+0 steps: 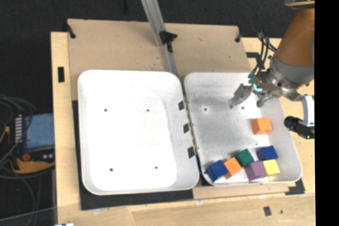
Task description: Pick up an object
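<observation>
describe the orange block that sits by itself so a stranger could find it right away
Look in the right bin of the two white ones, toward its right wall. The orange block lies alone there, just below the robot's hand. The other orange block sits packed into the colourful cluster along the bin's near edge; this one touches nothing.

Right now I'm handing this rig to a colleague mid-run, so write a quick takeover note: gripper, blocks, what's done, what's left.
Gripper: over the upper part of the right bin, nothing seen in it.
Blocks: all in the right bin. Lone orange block sits just below the gripper; the rest cluster at the near edge, among them a green block and a purple block.
Done: no pick yet.
Left: descend, grasp one block, lift.
</observation>
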You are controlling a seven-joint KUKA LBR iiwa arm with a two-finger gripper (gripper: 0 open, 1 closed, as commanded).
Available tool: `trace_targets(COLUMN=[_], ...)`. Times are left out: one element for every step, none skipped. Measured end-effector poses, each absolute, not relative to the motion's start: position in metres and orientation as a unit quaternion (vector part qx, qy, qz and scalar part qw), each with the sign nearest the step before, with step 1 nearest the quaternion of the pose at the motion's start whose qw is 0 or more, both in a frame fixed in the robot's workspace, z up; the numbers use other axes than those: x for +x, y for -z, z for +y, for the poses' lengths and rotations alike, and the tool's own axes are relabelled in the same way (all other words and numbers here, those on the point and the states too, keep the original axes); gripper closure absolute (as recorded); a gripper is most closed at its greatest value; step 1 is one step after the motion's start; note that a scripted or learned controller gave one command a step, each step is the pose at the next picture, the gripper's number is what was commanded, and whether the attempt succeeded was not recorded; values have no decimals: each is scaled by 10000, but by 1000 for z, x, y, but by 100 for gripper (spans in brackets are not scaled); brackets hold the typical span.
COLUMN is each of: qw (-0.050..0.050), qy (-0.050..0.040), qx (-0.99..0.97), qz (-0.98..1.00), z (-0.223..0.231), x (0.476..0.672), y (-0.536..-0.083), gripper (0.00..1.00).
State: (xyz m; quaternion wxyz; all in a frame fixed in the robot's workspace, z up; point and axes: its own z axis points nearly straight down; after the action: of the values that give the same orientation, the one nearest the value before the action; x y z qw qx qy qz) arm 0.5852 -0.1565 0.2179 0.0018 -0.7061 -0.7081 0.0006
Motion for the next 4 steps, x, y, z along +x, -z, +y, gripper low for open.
trace_targets(qw=[0,8,5,-23], qy=[9,-21,-21,-5], qx=[-7063,-7077,-7080,-7082], qz=[-7080,-7065,-7062,-7060], z=[-156,-157,-161,-163], x=[586,581,579,580], y=[-220,-177,-135,-97], gripper=[0,0,0,0])
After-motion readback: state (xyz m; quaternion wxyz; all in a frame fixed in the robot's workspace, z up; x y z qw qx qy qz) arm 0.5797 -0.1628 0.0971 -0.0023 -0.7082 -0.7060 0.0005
